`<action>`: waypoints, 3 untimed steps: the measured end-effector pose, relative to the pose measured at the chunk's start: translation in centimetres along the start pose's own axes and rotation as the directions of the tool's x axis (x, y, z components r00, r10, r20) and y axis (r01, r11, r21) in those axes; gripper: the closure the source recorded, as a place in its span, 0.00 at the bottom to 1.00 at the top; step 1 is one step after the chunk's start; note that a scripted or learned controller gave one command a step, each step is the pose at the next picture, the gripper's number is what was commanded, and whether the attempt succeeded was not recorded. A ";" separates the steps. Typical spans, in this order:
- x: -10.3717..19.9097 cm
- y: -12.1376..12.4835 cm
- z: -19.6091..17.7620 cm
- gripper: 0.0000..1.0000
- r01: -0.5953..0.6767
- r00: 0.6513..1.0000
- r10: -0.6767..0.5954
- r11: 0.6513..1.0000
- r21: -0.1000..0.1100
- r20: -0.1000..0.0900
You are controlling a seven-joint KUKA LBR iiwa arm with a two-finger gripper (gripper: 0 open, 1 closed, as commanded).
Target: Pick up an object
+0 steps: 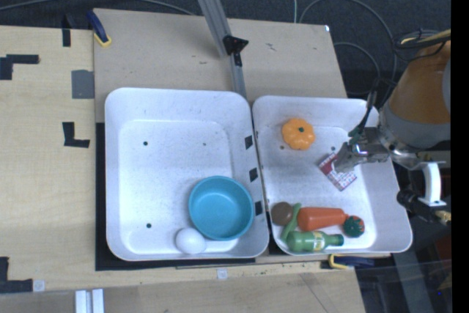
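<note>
Just under the end effector [350, 156], a small packet [337, 173], touching.

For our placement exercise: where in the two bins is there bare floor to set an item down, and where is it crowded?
Left bin: its far half is bare; the blue bowl and white ball fill the near corner. Right bin: a bare patch lies between the orange pumpkin and the carrot. Its near edge is crowded, and the hand sits by the small packet.

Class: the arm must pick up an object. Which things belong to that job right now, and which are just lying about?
In the job: gripper; red-and-white packet right by it.

Lying about: orange pumpkin; carrot; green bottle; blue bowl; white ball.
</note>
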State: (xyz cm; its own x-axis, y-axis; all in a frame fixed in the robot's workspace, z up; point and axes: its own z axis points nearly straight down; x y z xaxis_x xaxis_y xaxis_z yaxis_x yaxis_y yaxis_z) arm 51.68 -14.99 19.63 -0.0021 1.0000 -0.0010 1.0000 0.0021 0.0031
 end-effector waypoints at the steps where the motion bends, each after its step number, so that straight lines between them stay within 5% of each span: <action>1: 0.0 0.1 -3.7 1.00 0.000 1.000 0.000 1.000 0.000 0.000; 3: 10.5 1.4 -2.4 1.00 0.005 1.000 -0.005 1.000 0.005 -0.003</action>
State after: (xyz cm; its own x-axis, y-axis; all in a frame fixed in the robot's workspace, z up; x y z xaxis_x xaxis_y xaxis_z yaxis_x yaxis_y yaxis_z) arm 53.03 -4.51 21.98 -0.0074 1.0000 0.0020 1.0000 0.0074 -0.0022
